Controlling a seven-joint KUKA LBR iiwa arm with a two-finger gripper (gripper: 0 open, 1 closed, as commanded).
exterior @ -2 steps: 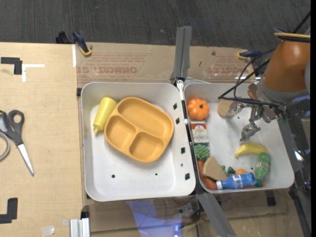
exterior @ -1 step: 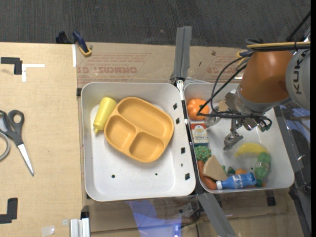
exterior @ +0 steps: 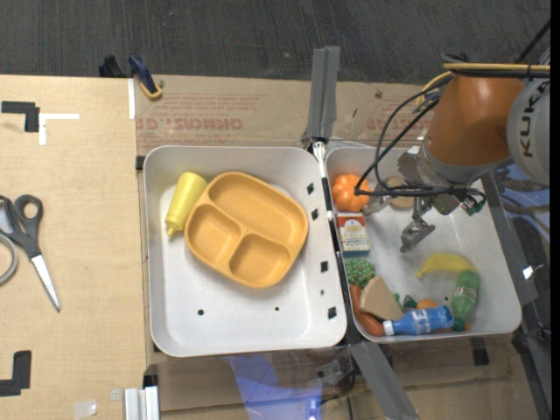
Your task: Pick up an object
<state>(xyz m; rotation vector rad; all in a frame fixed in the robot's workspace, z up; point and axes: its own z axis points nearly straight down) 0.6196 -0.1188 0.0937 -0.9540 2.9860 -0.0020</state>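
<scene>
Fingers [exterior: 417,232] first: they hang down as one grey stub over the right bin [exterior: 499,261], and from this angle whether they are apart or together can't be told; nothing shows between them. Gripper [exterior: 416,237] hovers above bare white floor in the upper middle of that bin, clear of every object. Above it sits the arm [exterior: 472,121], reaching in from the right, its broad orange band filling the top right corner, with black cables looping off to the left of the wrist.

Now the pickings, all in the right bin. Yellow banana [exterior: 444,263] lies just below and right of the gripper, close but apart from it. Orange fruit [exterior: 347,191] sits against the left wall, with a small juice carton [exterior: 353,234] just below it and a green broccoli piece [exterior: 360,272] below that. Tan wedge [exterior: 381,298] leans in the lower part, a blue-labelled bottle [exterior: 422,322] lies along the bottom wall, and a green bottle [exterior: 465,294] stands by the lower right.

Over in the left bin [exterior: 175,322]: an orange divided plate [exterior: 243,228], with a yellow bottle [exterior: 183,201] touching its upper left edge. Scissors [exterior: 31,243] rest out on the bench at far left.
</scene>
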